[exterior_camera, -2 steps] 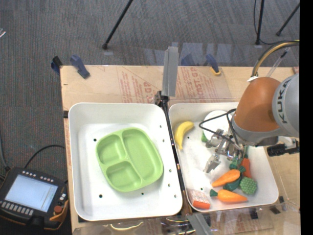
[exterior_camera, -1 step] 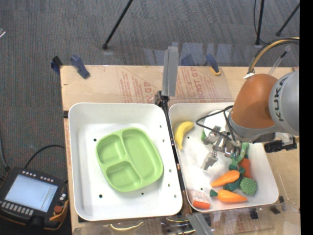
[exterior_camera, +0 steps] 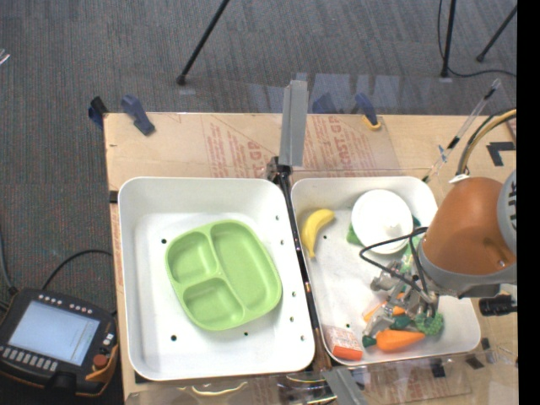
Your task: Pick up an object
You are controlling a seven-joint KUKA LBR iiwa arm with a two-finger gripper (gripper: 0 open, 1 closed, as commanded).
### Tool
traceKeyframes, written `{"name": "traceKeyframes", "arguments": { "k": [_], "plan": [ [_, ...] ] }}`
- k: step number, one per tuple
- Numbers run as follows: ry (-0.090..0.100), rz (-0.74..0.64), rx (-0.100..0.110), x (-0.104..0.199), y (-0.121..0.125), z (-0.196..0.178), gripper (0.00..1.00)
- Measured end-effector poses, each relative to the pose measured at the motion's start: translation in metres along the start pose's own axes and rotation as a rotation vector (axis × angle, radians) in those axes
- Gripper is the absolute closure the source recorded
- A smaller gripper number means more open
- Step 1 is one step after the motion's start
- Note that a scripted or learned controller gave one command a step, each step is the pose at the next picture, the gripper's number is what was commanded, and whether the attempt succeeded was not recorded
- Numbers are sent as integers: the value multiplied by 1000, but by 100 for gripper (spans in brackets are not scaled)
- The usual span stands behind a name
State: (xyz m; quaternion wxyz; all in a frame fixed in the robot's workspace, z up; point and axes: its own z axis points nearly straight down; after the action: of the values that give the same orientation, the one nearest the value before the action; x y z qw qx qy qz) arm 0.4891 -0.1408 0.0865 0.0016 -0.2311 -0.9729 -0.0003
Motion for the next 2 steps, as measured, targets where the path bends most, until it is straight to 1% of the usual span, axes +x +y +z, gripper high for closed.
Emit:
{"name": "traceKeyframes", "arguments": {
  "k": [1, 2],
  "plan": [
    [-4, -25, -1, -16, -60, -1, 0],
    [0, -8, -2, 10, -9, 0, 0]
  ]
}}
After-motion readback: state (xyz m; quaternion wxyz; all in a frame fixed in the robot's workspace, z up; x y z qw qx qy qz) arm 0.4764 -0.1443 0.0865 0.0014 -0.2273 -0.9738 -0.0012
